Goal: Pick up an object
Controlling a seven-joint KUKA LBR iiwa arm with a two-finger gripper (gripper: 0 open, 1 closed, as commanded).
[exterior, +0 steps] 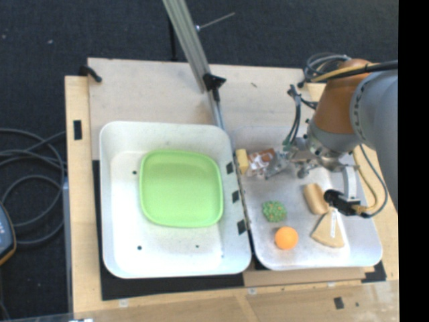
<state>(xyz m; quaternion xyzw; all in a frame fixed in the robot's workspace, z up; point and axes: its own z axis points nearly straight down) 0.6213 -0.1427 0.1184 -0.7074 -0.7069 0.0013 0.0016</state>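
1. The gripper [268, 168] hangs low over the far left corner of the right bin [365, 250], reached in from the right, beside a small brownish-and-pale object [258, 159] that lies against that bin's left wall. Whether the fingers are spread or pressed together I cannot tell, nor whether they touch it.
2. That corner piece looks the nearest candidate (awkward, being close to the wall), so a grasp there should come straight down with the jaws set along the wall, not across it.
3. Easier targets lie further in: a green lumpy piece [273, 211] near the left wall, an orange ball [286, 238] toward the near edge, a tan roll [314, 198] and a pale wedge [329, 230] toward the right side.
4. The ball may roll, so centre over it.
5. The left bin [120, 253] carries a green plate [181, 188].
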